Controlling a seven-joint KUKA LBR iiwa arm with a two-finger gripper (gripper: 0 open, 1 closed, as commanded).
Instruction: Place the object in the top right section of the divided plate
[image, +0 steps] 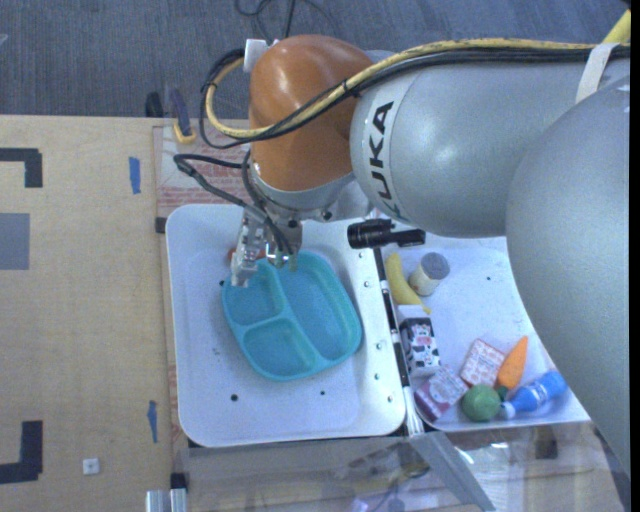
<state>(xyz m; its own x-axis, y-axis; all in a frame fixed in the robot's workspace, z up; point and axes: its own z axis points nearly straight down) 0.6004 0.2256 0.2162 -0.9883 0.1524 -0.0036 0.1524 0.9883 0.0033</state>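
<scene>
Pale wood-grained boards form the bench (80, 330), marked with black squares and strips of blue tape, and two shallow white bins are carried on it side by side. Nearest the camera, along the lower edge of the right bin (480, 265), a round green ball (481, 402), a blue bottle (535, 392), a tapered orange carrot (513, 362) and a flat pink packet (483, 360) are gathered closely. Just beside them a black-and-white patterned carton (422, 348) is seen, and farther up a curved yellow banana (401, 281) and a small grey-capped cylinder (432, 270). In the left bin (200, 370) a glossy turquoise divided plate (292, 315) is laid, rounded at its corners and split into three sections. At its far left corner the hand (258, 258) is lowered onto the rim; whether anything is gripped, or how far it is spread, cannot be told. Beyond, the smooth grey arm (470, 140) with its orange band is draped with black and yellow cables.
</scene>
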